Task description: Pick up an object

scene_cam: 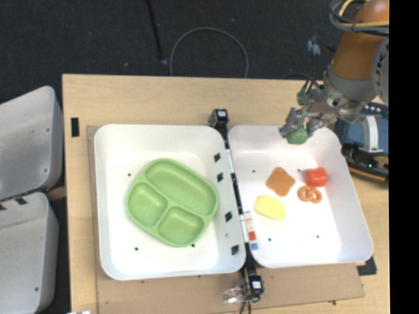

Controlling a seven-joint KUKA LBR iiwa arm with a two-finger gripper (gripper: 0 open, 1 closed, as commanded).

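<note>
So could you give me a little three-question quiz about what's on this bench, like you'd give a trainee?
1. True or false: the green divided plate lies in the left bin.
2. How many items lie loose on the floor of the right bin?
3. What does the gripper hold? A) a green object B) a blue cup C) a spoon

Key:
1. True.
2. Four: orange piece, yellow piece, red block, pretzel.
3. A.

Left bin and tabletop
A green divided tray (172, 202) lies in the left white bin (111, 254) on the wooden tabletop (144, 100).
</note>
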